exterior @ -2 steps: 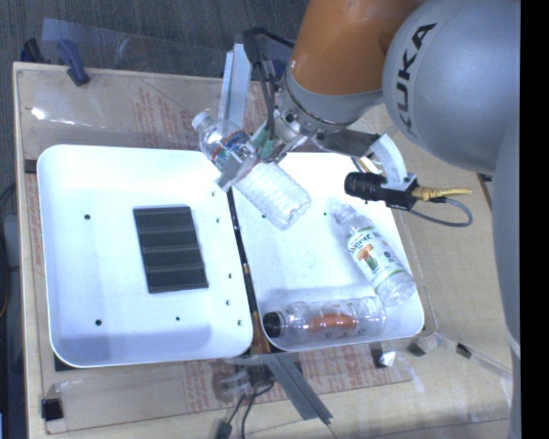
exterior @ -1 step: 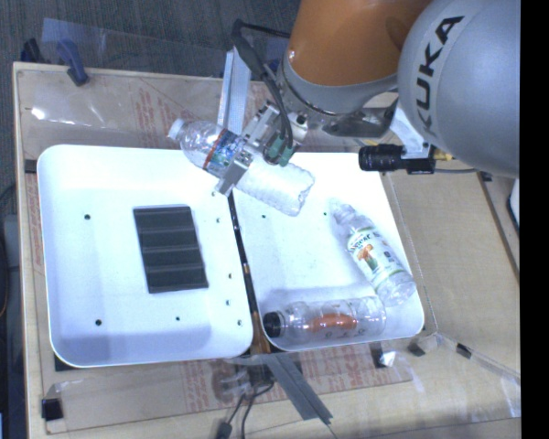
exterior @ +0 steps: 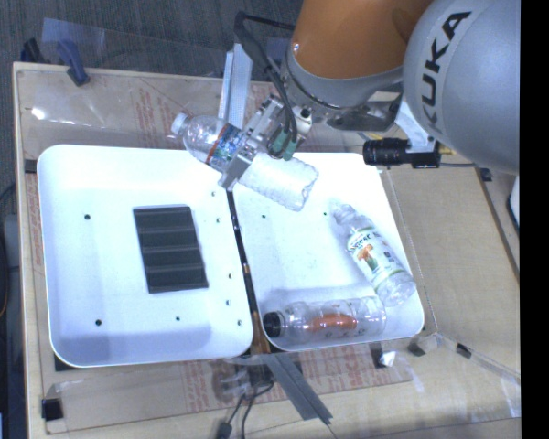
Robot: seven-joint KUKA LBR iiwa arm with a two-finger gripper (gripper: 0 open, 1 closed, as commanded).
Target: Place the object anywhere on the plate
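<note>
Bottles are seen nearest: one [exterior: 325, 320] lying along the right bin's [exterior: 293, 245] front wall, another [exterior: 373, 254] at its right side. A dark ribbed plate [exterior: 170, 248] lies in the left bin [exterior: 82, 273]. Farther back, a clear bottle [exterior: 247, 165] is clamped between the gripper's [exterior: 247, 150] fingers, above the bins' shared edge.

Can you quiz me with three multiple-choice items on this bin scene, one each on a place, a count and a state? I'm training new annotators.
1. Where does the dark ridged plate lie?
A. left bin
B. right bin
C. on the bench outside the bins

2. How many clear plastic bottles are visible?
A. one
B. two
C. three

3. What is the state of the bottle at the hand?
A. lying flat on the plate
B. held up, tilted, over the bins' far edge
C. standing upright in the right bin

Answers:
1 A: it sits on the left bin floor.
2 C: one held bottle, two lying in the right bin.
3 B: it hangs slanted between the hand's fingers.
</note>
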